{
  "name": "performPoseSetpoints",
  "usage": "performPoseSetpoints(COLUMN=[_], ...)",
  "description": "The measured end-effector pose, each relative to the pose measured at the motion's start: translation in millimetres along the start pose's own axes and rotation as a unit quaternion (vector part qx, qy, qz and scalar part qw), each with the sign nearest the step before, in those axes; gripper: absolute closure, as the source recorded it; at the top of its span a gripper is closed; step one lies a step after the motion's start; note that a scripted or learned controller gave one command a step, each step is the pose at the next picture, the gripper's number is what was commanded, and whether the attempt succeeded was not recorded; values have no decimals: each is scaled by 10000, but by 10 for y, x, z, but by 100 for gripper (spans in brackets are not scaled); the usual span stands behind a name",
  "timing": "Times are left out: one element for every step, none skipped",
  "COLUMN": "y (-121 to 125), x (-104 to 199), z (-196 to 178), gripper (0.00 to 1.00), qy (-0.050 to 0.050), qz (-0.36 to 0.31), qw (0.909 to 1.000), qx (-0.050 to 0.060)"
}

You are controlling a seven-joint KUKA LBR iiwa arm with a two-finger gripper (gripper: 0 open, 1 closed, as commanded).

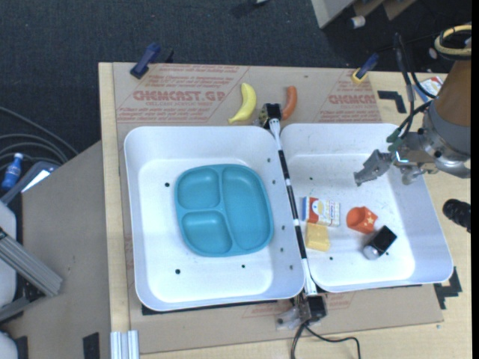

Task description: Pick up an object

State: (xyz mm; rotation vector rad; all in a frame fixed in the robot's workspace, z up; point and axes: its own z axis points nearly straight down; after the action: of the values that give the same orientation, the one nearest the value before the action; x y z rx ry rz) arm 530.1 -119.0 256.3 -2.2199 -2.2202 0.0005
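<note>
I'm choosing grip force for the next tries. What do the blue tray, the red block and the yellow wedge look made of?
Blue tray: probably molded plastic, smooth and matte, with three rounded compartments in one even colour. Red block: likely hard plastic or painted wood, with crisp faces and a slight sheen. Yellow wedge: looks like toy cheese, plastic or foam; too small to tell which.

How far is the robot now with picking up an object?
Nothing is picked up yet. The gripper hangs over the right bin, apart from the objects. The small carton, yellow block, red piece and black piece lie on the bin floor. Descent, grasp and lift are left.
</note>
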Motion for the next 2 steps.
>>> performPoseSetpoints(y=[123, 860], x=[163, 267], z=[1426, 1717], gripper=[0, 0], qy=[0, -5], qz=[5, -3], qw=[10000, 10000], qx=[11, -10])
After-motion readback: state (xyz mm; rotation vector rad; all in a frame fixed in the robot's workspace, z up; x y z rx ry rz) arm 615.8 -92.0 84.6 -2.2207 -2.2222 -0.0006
